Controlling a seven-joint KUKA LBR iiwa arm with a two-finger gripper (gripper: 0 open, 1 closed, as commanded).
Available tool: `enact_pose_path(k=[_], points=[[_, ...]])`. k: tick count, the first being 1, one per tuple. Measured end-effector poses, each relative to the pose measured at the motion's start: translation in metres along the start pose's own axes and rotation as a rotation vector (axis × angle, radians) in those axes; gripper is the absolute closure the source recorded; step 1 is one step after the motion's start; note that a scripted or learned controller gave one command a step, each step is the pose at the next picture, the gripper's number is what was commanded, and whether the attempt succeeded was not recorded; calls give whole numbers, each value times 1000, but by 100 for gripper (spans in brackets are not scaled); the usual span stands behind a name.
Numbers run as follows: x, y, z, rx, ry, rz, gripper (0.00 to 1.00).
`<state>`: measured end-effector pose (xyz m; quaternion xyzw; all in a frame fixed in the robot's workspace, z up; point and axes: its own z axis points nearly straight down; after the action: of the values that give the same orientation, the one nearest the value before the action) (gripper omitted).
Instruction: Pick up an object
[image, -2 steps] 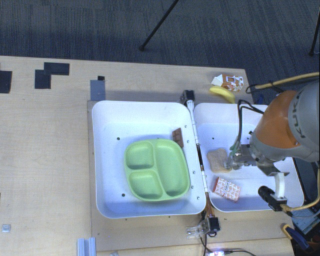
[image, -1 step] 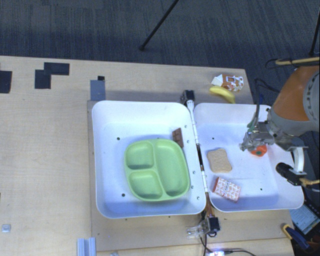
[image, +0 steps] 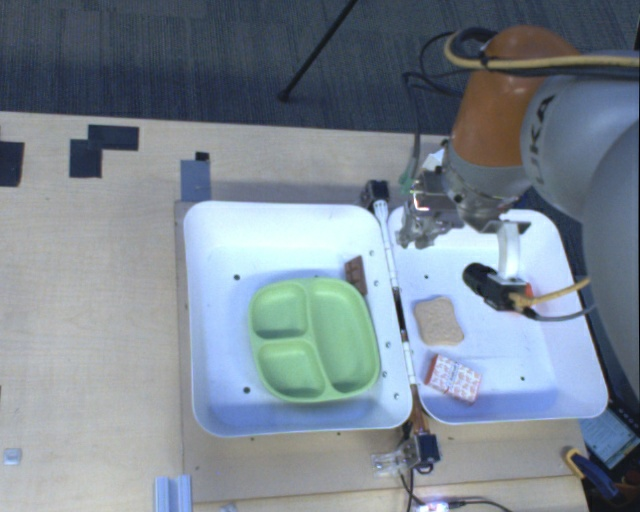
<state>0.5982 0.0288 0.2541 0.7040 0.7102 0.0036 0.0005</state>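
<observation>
Over the right bin (image: 545, 345): the gripper (image: 413, 232) hangs low at the far left corner, hard by the rim shared with the left bin (image: 215, 300); the arm (image: 590, 130) reaches in from the right.
Grip: whether it is open or closed cannot be told from this angle; nothing is seen held.
Candidates: a tan slice (image: 438, 321) lies flat near the right bin's middle, apart from the gripper and nearer the camera. A red-and-white packet (image: 454, 378) lies close by toward the near rim, not touching it.
Left bin: a green plate (image: 315, 338) (three compartments, all bare) takes up much of the floor. A small brown piece (image: 354, 269) sits just beside its far right corner, against the shared rim.
Worktop (image: 90, 330): pale wood, carrying both bins side by side.
Why so placed: everything lies loose and flat, apparently scattered for picking. The gap between slice and packet should let a descent on one spare the other. The gripper is over bare floor, so it looks lined up on nothing.
Stage: the pick appears not yet made.
Next move: probably a shift toward the camera to centre over the slice, the nearest target.
Risk: slice and packet are both thin and flat, offering little edge to catch. The brown piece is crowded by rim and plate.
</observation>
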Motion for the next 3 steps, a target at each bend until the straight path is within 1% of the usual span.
enact_pose_path(k=[1, 2, 3], points=[[11, 70, 51, 5, -4, 2, 100], [11, 71, 51, 3, -5, 2, 0], [11, 71, 51, 3, -5, 2, 0]])
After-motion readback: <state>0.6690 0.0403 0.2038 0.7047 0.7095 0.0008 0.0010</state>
